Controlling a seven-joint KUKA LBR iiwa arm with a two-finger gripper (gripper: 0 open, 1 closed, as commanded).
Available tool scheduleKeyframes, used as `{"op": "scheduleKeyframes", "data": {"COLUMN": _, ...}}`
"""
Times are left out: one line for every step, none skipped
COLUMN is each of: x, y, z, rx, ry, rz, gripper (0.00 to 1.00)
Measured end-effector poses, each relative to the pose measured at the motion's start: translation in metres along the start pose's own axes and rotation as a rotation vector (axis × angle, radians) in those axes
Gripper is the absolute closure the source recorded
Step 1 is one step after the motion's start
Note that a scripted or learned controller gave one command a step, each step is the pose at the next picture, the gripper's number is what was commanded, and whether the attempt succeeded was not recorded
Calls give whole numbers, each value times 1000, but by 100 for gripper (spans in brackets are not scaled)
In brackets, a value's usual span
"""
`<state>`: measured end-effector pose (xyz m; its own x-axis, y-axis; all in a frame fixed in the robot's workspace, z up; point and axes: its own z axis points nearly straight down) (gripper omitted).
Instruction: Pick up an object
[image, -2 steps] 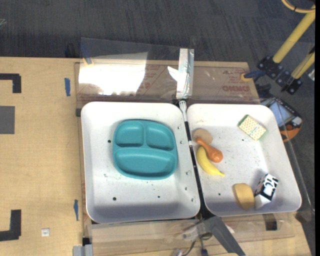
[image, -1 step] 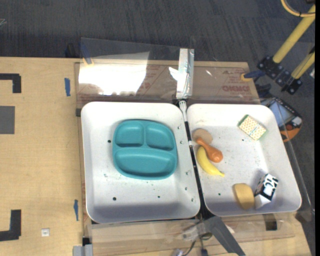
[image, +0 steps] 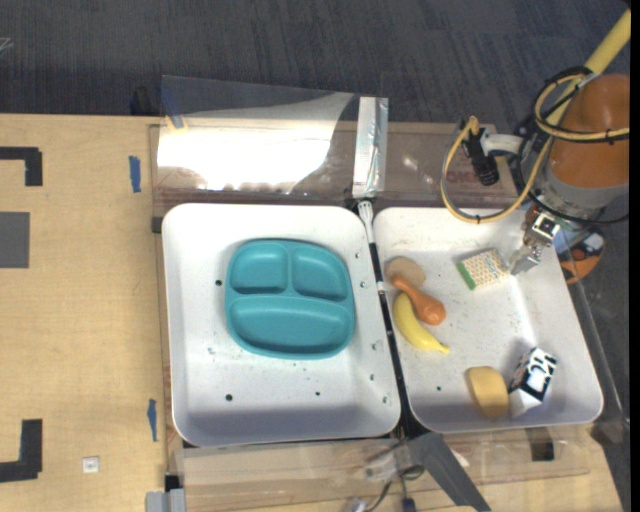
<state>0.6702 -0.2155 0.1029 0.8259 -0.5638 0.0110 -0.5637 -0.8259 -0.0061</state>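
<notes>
1. Bins sit side by side on the counter (image: 70, 300): we see the left bin (image: 190, 390) holding a teal divided plate (image: 291, 298), and the right bin (image: 560, 330) holding the loose objects.
2. We find the claw (image: 528, 256) over the right bin's far right corner, below the arm's orange band (image: 592, 125); we cannot tell whether it is spread or pressed together, and we see nothing pinched in it.
3. We see a small green-and-white checked packet (image: 482, 269) just left of the claw, lying flat.
4. We see a carrot (image: 420, 299) and a banana (image: 417, 328) near the right bin's left wall, the banana just in front of the carrot, with a tan rounded piece (image: 405, 268) behind them.
5. We see a yellow block (image: 487, 388) and a black-and-white object (image: 535, 378) touching each other at the near right.
</notes>
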Motion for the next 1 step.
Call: {"op": "scheduleKeyframes", "data": {"x": -13, "y": -18, "z": -43, "rx": 0, "ry": -7, "rz": 139, "gripper": 100}}
